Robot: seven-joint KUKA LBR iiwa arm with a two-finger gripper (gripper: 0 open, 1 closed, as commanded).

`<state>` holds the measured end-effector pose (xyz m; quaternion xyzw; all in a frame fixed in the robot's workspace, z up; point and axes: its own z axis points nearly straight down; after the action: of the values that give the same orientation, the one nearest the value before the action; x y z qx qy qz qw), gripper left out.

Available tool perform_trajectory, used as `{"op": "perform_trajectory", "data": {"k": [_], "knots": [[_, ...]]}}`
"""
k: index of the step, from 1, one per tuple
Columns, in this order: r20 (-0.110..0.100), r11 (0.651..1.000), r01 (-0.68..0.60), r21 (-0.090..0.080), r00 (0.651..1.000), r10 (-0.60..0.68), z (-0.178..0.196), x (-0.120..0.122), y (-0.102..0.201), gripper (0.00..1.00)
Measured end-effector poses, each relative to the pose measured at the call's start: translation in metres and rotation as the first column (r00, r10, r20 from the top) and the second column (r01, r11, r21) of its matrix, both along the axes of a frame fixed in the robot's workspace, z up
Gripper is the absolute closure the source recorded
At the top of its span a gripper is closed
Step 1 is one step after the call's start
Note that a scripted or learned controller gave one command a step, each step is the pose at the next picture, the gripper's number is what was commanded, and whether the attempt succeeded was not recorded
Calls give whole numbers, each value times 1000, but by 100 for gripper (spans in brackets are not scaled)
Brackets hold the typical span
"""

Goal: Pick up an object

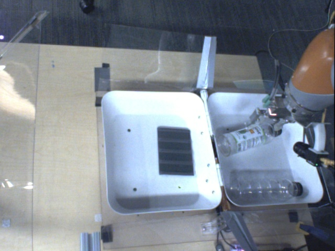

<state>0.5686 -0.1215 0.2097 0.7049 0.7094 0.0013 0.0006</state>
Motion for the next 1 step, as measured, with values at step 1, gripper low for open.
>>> {"op": "perform_trajectory", "data": {"k": [1], "knots": [[4, 991, -131, -1, 991, 131, -70, 4, 24, 0]]}}
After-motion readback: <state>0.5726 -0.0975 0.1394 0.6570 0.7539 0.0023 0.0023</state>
